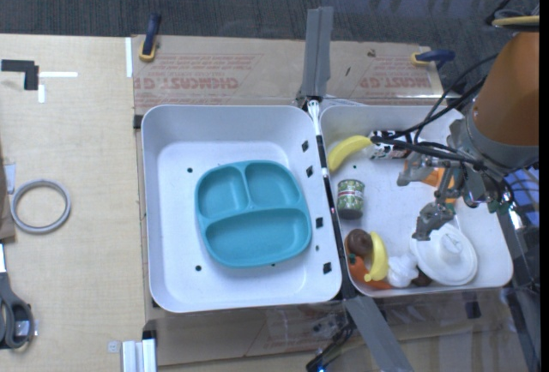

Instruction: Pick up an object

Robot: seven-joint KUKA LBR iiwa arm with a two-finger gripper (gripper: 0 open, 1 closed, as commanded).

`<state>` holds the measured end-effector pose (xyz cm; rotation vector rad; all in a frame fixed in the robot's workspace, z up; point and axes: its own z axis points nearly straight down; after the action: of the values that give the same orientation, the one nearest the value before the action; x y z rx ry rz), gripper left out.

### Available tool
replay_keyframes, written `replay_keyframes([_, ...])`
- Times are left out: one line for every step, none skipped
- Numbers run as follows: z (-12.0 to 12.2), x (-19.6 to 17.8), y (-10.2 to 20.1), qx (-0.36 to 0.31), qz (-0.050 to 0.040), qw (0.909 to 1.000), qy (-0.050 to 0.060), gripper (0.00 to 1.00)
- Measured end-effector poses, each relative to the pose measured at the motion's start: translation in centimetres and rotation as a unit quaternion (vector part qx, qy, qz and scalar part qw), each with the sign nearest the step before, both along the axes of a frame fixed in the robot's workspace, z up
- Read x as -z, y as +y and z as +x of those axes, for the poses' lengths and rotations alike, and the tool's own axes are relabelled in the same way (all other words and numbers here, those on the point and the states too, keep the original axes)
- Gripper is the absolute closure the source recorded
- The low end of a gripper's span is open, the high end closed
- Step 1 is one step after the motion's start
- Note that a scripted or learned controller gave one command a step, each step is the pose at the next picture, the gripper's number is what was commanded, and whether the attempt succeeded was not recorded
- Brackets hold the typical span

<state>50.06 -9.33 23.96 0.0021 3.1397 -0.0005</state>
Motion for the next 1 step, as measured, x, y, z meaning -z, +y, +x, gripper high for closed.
replay_keyframes([2.87, 8.31, -3.74, 0.054, 0.0001, 0.9985, 0.001, 0.00])
